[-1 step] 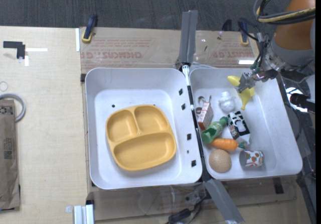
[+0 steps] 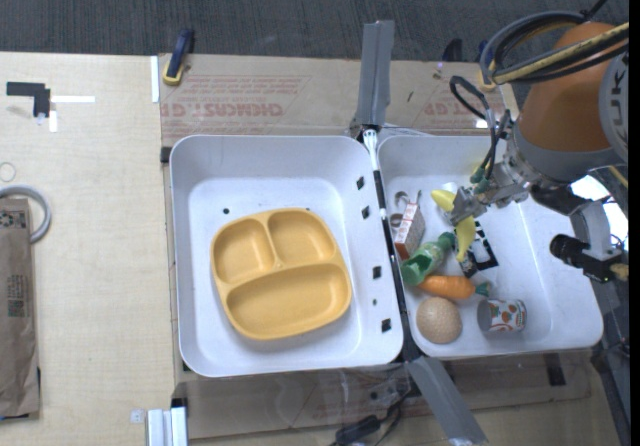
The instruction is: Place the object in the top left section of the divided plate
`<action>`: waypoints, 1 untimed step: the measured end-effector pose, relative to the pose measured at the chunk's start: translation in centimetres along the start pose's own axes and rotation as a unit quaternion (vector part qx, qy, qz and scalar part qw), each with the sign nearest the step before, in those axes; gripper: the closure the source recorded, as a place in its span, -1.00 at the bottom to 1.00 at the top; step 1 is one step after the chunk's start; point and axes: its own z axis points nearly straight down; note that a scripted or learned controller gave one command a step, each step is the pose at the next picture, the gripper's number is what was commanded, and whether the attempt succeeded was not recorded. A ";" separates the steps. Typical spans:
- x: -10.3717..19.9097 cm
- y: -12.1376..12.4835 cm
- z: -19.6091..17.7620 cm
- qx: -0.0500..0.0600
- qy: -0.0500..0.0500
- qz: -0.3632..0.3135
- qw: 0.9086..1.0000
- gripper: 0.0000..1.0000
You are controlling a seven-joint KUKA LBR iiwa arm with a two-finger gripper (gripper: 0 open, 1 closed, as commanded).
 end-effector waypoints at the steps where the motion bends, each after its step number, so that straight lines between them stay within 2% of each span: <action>1: 9.0 -5.9 -2.5 0.001 0.000 0.089 0.996 1.00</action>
